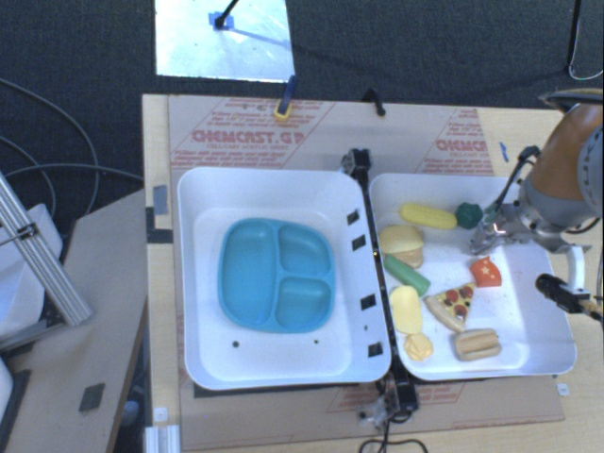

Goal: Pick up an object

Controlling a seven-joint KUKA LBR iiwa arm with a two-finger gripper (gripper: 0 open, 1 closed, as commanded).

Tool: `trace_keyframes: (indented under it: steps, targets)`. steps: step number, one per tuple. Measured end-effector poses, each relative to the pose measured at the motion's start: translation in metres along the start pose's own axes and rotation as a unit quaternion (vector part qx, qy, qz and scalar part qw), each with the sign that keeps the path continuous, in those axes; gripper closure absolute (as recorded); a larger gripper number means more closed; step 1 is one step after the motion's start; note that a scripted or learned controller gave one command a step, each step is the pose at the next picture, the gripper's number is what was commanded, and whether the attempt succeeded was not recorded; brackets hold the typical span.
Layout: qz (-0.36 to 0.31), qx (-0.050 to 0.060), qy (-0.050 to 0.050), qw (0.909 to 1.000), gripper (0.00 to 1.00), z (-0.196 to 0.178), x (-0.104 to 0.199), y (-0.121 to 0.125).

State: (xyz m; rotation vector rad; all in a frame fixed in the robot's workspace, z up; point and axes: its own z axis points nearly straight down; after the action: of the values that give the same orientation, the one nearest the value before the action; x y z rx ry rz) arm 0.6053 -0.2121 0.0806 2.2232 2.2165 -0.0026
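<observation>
The pick has not happened yet, as far as this view shows. The grey arm with its orange band reaches in from the right, and its end effector (484, 237) hangs low over the upper middle of the right shallow white plastic bin (557, 347). Whether it is spread or pressed together I cannot tell; the metal parts blur into one another at this size, and nothing is visibly caught in it.

Every toy food item lies on the bin floor. Nearest the end effector are the small red wedge-shaped toy (485, 272), just below it, and the dark green broccoli-like toy (469, 215), just to its upper left. Beside the broccoli lies the yellow corn-cob toy (427, 217). Further left sit the tan burger-bun toy (401, 244) and the long green cucumber-like toy (406, 274). Lower down are the pale yellow oblong toy (406, 310), the triangular pizza-slice toy (451, 305), the small round yellow toy (418, 346) and the brown hot-dog toy (477, 343).

The left white bin (203, 206) holds a turquoise divided plate (276, 275).

What is left, then, is the whole grasp: settle on one item, probably the red wedge or the broccoli given how close they are, close on it and lift it clear.
</observation>
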Motion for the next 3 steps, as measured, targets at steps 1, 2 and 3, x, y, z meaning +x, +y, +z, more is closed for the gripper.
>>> trace_keyframes:
  steps: [1,2,3]
  targets:
    - [-0.004,0.034,0.006,0.9994,1.0,0.001,0.007,0.053]
    - [-0.005,0.039,0.007,0.9992,1.0,-0.004,0.006,0.049]
    - [-0.005,0.002,0.003,1.0,1.0,-0.001,0.075,0.001]
